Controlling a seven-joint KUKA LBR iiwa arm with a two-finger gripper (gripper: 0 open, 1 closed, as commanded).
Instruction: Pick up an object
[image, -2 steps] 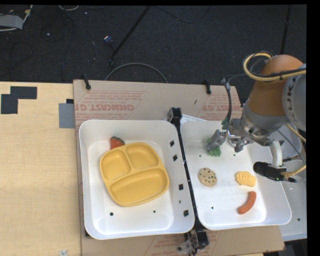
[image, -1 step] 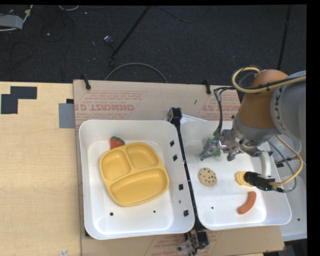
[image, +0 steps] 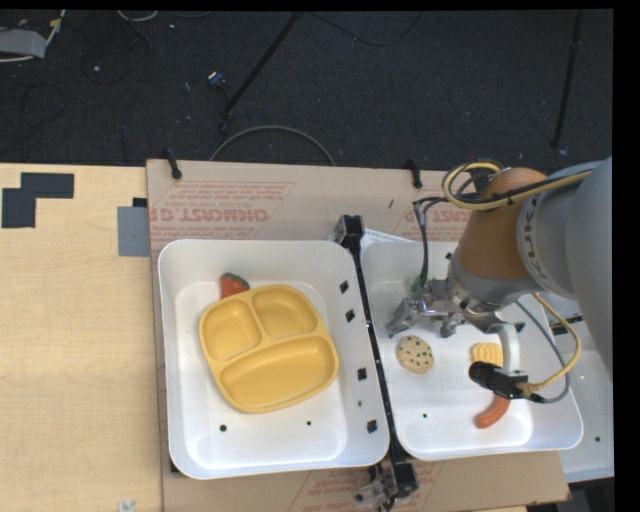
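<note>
Pale wooden tabletop carrying two shallow white bins. Round speckled cookie lies in the right bin; the metal pincer hangs just above it, its opening unreadable from this angle. Beside the cookie: small yellow ridged piece, orange carrot-shaped toy. Yellow three-compartment plastic plate occupies the left bin.
</note>
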